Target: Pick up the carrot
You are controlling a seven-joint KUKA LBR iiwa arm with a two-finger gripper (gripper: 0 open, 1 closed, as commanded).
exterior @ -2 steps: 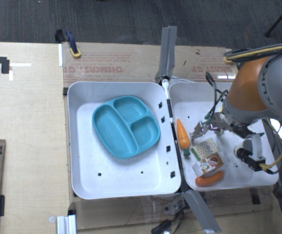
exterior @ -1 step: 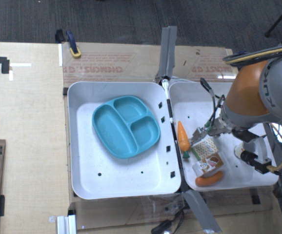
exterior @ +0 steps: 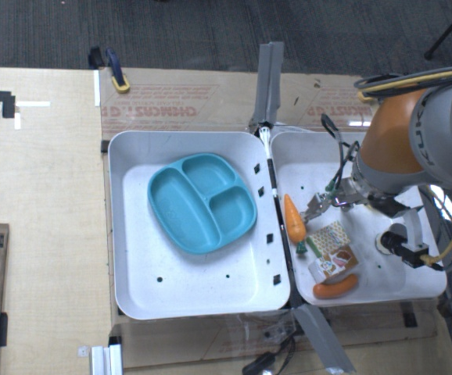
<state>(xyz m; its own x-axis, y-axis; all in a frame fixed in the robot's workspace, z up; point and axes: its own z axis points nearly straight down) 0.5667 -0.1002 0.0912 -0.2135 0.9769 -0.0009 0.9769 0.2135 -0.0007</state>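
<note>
Right now the carrot (exterior: pixel 293 219) is lying in the right bin (exterior: pixel 382 287), close against that bin's left wall, its thin end pointing up the picture and its thicker end, with a bit of green, pointing down. The grey arm (exterior: pixel 433 143) with its orange band (exterior: pixel 394 135) is reaching in from the right, and the pincer (exterior: pixel 317 206) is hanging just beside the carrot on its right. Whether its tips are touching the carrot I cannot tell, and how far it is parted is too small and dark to make out; nothing is visibly sitting between its tips. Below the carrot a small printed packet (exterior: pixel 331 250) is lying flat, and lower still an orange sausage-shaped toy (exterior: pixel 336 287) is resting near the bin's front edge. Over in the left bin (exterior: pixel 132 287) a blue divided plate (exterior: pixel 202 202) is sitting tilted across the floor. Both bins are standing side by side on the bench (exterior: pixel 38 170).
</note>
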